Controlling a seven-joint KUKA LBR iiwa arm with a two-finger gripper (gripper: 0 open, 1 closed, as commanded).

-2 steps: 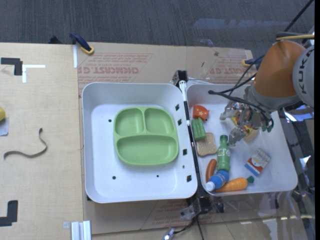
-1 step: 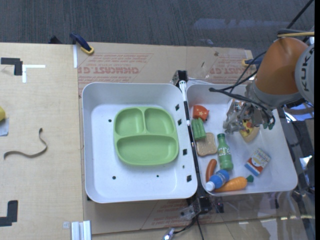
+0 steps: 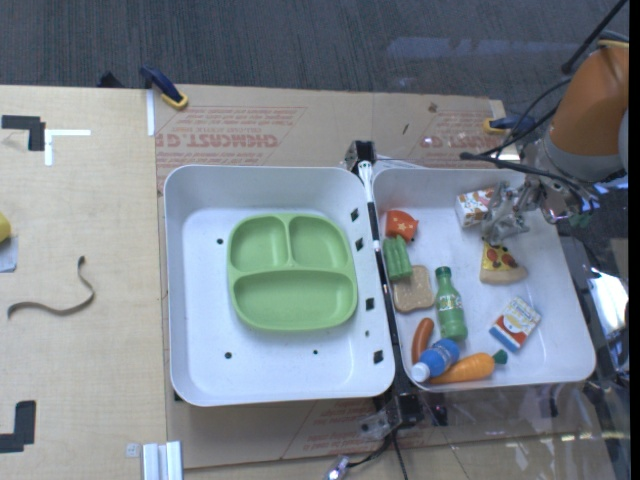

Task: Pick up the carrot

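Note:
The carrot is orange with a green tip and lies flat near the front wall of the right bin, beside a blue-capped bottle. My gripper hangs over the back of that bin, far from the carrot, just above a pizza slice toy and next to a small white packet. Nothing shows between its fingers, and their spread is too blurred to read.
The right bin also holds a green soda bottle, a bread slice, a green pickle, a red-orange toy, a sausage and a small carton. A green divided plate lies in the left bin.

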